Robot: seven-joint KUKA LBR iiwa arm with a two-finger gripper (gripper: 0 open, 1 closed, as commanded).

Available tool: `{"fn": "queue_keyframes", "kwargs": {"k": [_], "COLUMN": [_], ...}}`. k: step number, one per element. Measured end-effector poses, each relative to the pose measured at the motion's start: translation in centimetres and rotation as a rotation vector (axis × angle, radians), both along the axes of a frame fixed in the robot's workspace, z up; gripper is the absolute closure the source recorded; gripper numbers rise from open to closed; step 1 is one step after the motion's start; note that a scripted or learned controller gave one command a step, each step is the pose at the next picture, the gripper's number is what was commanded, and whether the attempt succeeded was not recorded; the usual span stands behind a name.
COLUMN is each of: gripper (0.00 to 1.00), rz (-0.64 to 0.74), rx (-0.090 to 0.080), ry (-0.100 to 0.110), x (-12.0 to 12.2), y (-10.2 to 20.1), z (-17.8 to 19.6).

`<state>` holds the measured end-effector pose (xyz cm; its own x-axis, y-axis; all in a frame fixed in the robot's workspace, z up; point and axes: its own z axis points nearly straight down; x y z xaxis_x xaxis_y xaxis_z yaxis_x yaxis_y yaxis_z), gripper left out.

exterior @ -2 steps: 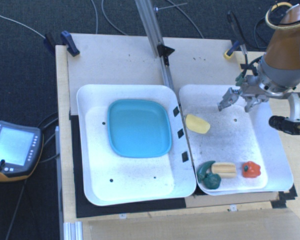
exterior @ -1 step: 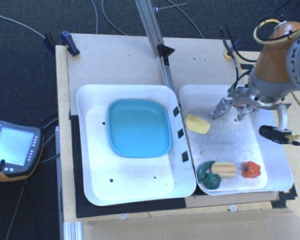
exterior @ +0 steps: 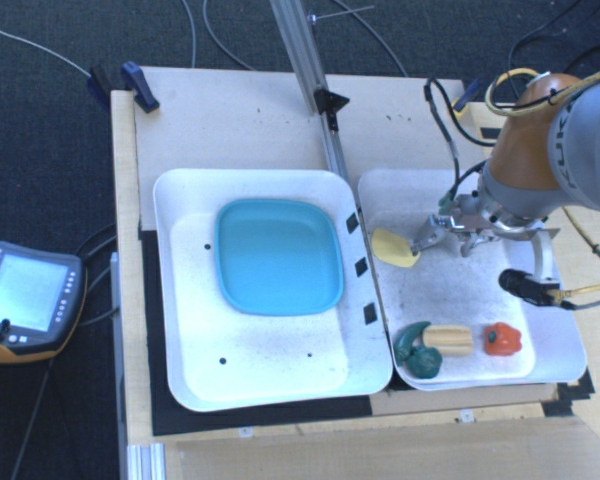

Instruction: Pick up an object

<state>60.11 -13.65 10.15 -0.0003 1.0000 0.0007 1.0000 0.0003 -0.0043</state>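
We see the yellow piece (exterior: 393, 247) lying on the floor of the right bin (exterior: 450, 293), close against that bin's left wall, a little right of the frame's middle. The gripper (exterior: 423, 241) sits just to its right, its tip touching or all but touching the piece's right end. We cannot tell which, nor how far the gripper is open or whether it has hold of anything. The arm (exterior: 555, 138) comes in from the right edge of the frame, its orange band at the upper right. Along the lower edge of the same bin three more things lie in a row, well apart from the yellow piece: a green thing (exterior: 417, 349) at the left, a tan block (exterior: 448, 340) against it, and a red thing (exterior: 501, 339) just beside the block. The left bin (exterior: 270, 358), in the middle of the frame, holds a blue tray (exterior: 280, 256) in its upper half. A metal post (exterior: 298, 28) slants down from the top of the frame to the gap between the bins. A blue clamp (exterior: 140, 86) sits at the upper left corner of the bench (exterior: 230, 118), and a handheld screen (exterior: 25, 298) lies off the bench at the left edge.
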Motion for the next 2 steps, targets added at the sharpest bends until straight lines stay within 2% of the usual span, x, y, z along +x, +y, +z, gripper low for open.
{"fn": "queue_keyframes", "kwargs": {"k": [1,2], "gripper": [1.00,1.00], "rz": [0.000,0.000], "rx": [-0.001,-0.002], "ry": [-0.006,-0.009], "x": [0.2,0.7], "y": [0.0,-0.4], "z": [1.3,5.8]}}
